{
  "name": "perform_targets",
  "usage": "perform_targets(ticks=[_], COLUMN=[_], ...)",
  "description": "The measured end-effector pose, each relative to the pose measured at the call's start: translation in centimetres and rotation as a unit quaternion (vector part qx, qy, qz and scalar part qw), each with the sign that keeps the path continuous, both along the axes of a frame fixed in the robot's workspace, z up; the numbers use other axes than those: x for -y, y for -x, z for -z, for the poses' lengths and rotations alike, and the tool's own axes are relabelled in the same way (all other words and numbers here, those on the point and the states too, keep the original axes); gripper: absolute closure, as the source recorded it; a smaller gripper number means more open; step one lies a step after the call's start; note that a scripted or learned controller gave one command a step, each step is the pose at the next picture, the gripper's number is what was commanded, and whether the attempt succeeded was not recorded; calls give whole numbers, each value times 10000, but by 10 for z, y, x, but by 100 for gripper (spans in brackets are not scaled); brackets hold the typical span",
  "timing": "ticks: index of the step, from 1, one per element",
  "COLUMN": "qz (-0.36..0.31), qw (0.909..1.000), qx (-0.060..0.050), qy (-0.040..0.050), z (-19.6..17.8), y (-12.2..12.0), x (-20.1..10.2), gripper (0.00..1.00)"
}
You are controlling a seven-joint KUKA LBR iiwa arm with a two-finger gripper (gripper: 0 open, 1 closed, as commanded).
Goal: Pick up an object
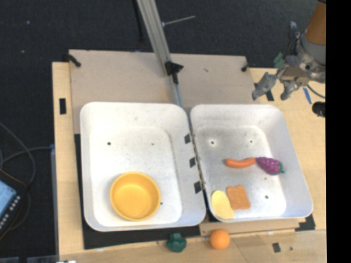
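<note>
In the right bin (285, 130) lie an orange carrot (239, 162), a purple bunch-like toy (269, 165), a brown-orange square slab (238, 197) and a pale yellow oval piece (221, 204). A yellow bowl (135, 195) sits in the near part of the left bin (131, 119). My gripper (276, 88) hangs above the bench beyond the right bin's far right corner, well away from all the objects. Its two fingers are spread apart, open, with nothing between them.
A slanted metal rail (156, 32) runs down from the top to the gap between the bins. On the bench in front of the bins rest an orange ball (219, 239) and a small green object (176, 243).
</note>
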State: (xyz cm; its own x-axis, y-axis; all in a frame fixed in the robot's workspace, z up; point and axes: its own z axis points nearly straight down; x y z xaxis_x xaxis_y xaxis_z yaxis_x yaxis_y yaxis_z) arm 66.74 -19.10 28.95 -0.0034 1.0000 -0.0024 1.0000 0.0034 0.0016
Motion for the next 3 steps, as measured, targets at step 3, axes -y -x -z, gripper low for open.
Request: perform_targets(ticks=[3], qz=[17], qw=[10000], qx=[-28], qy=[-6], z=[117], y=[12], x=[7], gripper=[0])
